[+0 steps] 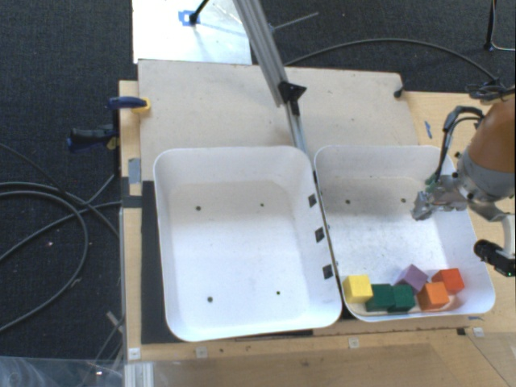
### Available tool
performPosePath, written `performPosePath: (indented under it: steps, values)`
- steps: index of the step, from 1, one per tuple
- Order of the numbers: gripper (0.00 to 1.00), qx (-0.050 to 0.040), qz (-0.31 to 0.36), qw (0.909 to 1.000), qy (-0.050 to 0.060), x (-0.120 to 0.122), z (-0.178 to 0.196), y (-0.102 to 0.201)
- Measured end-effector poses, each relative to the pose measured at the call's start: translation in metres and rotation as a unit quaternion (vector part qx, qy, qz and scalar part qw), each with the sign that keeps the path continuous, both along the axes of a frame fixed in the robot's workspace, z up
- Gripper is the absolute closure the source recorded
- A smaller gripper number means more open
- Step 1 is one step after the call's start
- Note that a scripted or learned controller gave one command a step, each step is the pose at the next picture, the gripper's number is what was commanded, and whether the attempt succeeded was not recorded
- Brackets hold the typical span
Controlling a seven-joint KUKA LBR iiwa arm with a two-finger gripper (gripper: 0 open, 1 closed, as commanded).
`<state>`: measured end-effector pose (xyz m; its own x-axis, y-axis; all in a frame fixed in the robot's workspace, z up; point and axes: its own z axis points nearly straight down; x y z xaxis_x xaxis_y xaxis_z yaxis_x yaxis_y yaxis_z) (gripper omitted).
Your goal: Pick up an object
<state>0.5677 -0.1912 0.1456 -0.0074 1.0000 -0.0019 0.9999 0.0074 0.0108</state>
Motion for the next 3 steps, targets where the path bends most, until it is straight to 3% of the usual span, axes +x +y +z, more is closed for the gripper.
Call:
performPosePath:
  steps: [1, 2, 3]
  values:
    - [1.00, -0.0002, 0.001, 1.0000, -0.001, 0.001, 0.011, 0.000]
    - [0.00, -0.0002, 0.001, 1.0000, -0.001, 0.001, 0.010, 0.000]
    - [1.00, -0.0006, 0.003, 1.0000, -0.003, 0.002, 0.022, 0.000]
